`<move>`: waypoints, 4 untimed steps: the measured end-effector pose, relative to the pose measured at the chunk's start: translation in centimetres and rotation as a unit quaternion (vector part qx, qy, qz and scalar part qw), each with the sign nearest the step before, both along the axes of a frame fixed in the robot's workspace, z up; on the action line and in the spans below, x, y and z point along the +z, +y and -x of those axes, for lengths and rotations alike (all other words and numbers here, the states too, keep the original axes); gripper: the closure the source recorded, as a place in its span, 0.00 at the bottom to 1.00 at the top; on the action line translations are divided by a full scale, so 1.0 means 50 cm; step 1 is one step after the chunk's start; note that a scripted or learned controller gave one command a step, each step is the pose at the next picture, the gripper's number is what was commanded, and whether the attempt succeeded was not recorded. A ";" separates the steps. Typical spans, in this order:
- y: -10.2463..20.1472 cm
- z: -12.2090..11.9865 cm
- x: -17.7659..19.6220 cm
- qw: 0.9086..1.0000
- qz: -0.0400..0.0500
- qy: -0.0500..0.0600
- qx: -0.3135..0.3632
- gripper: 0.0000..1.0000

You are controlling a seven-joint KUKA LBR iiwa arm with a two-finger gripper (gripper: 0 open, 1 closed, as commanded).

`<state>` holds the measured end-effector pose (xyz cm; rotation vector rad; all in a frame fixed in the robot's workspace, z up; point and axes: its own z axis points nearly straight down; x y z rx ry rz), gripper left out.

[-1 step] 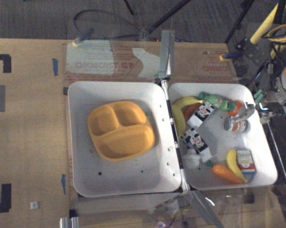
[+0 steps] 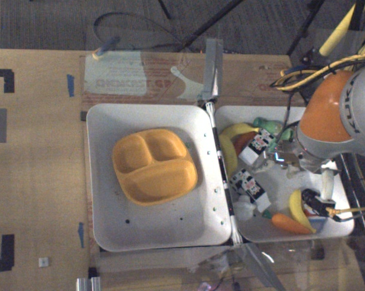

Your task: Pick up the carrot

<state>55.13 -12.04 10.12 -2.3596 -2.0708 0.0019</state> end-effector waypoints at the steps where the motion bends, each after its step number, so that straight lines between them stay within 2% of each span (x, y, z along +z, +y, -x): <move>1: -0.049 -0.205 -0.039 0.986 -0.005 0.036 -0.163 0.00; 2: -0.054 -0.198 -0.024 0.986 -0.001 0.042 -0.163 1.00; 3: 0.093 -0.046 0.219 0.988 0.000 0.000 -0.155 1.00; 4: 0.196 -0.040 0.200 0.938 0.001 0.000 -0.347 1.00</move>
